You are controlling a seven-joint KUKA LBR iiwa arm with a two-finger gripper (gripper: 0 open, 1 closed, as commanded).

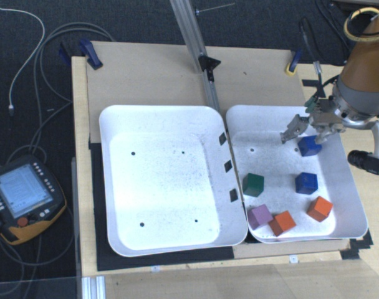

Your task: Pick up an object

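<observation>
So here we've got the surface with the two white bins sitting side by side on it. The left bin has nothing but some dark specks on its floor. The right bin is where all the blocks are.

The arm comes in over the right bin's far right corner, and the end effector hangs just above the bin floor near the far edge. Its fingers look spread apart, one grey finger poking out toward the bin's middle. Nothing sits between them as far as we can see. A blue cube lies right under and just beside the end effector, partly tucked beneath it, so we can't tell if they're touching.

The rest of the blocks are well apart from it:
- a second blue cube toward the right edge, about midway down the bin
- a green cube near the left edge of that bin
- a purple cube at the near left corner
- an orange cube just beside the purple one, along the near edge
- another orange cube near the near right corner

Off the surface's left edge, a teach pendant lies on the dark floor with its cables trailing away from it.
</observation>
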